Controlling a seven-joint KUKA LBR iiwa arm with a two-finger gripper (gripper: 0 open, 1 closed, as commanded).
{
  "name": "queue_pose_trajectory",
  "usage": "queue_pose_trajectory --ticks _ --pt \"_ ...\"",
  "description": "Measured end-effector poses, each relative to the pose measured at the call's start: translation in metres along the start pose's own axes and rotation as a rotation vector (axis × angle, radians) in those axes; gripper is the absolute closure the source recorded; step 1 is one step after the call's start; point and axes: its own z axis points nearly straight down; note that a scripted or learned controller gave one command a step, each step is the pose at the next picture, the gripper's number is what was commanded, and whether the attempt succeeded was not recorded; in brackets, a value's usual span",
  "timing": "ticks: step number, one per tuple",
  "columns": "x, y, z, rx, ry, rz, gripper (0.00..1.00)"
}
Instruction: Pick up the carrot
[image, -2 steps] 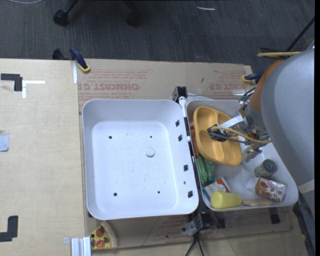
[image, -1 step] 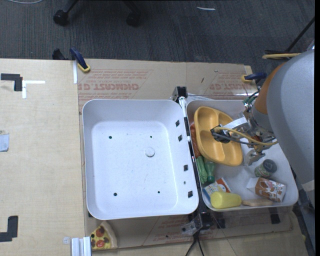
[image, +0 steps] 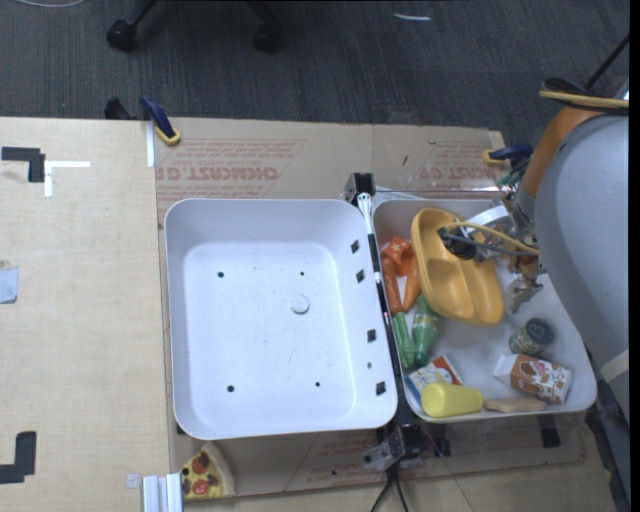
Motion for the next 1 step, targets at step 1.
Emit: queue_pose_trajectory --ticks 1 --pt "0.0242 -0.0513 -0.0049 -0.018 0.022 -0.043 0.00"
